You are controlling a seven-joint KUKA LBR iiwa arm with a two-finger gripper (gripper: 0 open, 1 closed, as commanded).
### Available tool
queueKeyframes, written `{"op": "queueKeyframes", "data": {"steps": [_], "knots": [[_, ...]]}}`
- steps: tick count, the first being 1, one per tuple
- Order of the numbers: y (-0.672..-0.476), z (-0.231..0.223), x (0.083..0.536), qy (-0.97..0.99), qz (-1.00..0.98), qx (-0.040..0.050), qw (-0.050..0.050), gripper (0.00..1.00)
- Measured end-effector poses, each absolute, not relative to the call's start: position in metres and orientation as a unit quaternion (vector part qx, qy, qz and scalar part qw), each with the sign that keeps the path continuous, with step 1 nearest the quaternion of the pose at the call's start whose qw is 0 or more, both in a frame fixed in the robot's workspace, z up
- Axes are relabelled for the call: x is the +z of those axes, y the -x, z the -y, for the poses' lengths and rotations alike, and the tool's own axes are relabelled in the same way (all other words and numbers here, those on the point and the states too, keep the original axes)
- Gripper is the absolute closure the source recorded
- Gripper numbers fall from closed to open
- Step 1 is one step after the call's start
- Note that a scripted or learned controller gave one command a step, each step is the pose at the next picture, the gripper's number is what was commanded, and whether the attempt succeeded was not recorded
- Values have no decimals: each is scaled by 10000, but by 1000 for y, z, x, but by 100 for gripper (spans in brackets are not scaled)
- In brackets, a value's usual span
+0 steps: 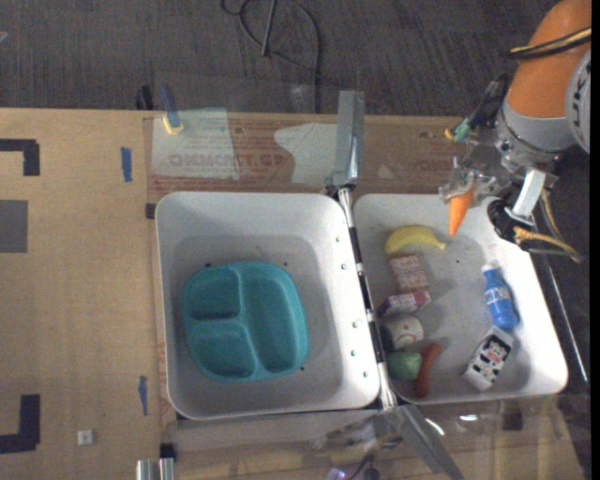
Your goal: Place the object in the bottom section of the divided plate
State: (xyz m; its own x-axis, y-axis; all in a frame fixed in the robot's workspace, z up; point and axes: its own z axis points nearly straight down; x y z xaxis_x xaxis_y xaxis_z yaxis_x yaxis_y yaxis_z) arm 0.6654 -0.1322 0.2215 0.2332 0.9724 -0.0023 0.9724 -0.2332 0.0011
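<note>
Because the orange carrot (457,212) is hanging pinched in the tool (466,190), closed around its top, it is clearing the toys below; the teal divided plate (245,319) is waiting far to its left.

Dark grey carpet floor (394,42) runs along the top, with black cables (272,23) trailing across it. Light wooden bench (75,281) below, marked with black tape corners (23,155), a grey square (11,225), and short blue tape strips (126,163). Even overhead light, soft shadows.
</note>
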Motion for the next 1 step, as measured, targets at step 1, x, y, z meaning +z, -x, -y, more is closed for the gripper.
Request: {"op": "queueKeyframes", "data": {"steps": [1], "knots": [[-667,35,186,-6183,-7859,7,2,100]]}}
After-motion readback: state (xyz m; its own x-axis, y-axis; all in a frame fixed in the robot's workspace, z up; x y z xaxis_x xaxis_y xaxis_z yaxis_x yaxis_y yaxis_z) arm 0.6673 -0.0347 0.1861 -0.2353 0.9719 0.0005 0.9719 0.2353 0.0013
